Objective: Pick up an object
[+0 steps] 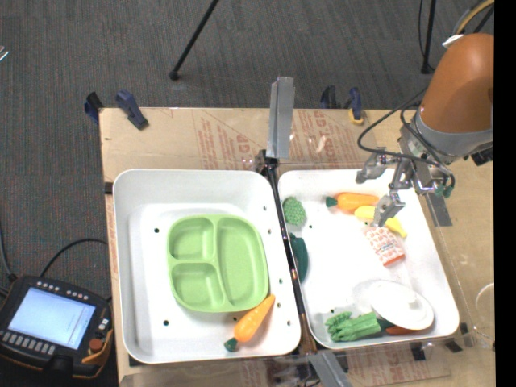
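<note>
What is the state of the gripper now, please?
Gripper: above the right bin, near the yellow toy; open or closed cannot be told.

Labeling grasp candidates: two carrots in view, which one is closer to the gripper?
The carrot in the right bin, lying near the gripper beside the banana. The other carrot lies in the left bin, below the green divided plate.

I'm seeing open floor in the middle of the right bin [316, 185]. A carrot [355, 201], banana [381, 219] and small carton [385, 246] are crowding its far side; a white plate [395, 302] and green beans [352, 326] are blocking the near corner. The left bin [133, 240] is offering margins around the green tray [218, 264].
</note>
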Tool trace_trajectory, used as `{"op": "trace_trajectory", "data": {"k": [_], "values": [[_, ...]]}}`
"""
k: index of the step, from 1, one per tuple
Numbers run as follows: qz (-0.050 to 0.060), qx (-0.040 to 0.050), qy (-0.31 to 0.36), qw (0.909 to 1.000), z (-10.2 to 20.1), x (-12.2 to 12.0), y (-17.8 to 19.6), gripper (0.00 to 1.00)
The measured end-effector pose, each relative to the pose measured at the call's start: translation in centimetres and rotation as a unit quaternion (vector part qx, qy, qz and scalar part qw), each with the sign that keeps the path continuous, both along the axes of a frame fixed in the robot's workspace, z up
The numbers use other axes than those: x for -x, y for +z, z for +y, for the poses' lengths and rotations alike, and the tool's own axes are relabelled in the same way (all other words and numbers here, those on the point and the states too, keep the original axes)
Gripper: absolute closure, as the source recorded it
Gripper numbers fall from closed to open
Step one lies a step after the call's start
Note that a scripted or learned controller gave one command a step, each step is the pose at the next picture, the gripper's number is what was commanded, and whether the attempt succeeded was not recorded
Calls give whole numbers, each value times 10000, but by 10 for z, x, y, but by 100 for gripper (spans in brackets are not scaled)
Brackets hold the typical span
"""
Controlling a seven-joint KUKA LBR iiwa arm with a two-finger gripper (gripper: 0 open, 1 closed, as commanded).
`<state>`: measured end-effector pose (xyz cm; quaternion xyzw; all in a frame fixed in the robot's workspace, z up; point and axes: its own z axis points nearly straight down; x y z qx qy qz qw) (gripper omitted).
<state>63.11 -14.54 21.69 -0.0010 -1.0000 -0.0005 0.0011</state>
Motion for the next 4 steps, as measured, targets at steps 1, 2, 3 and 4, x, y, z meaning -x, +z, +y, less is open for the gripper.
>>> {"op": "trace_trajectory", "data": {"k": [1,2,3,4], "values": [[3,-7,-473,9989,-19,32,-133,0],[-5,-8,25,10000,17,5,-132,0],[-16,-3,495,9988,29,-14,-131,0],[-18,-4,960,9954,-6,-14,-131,0]]}}
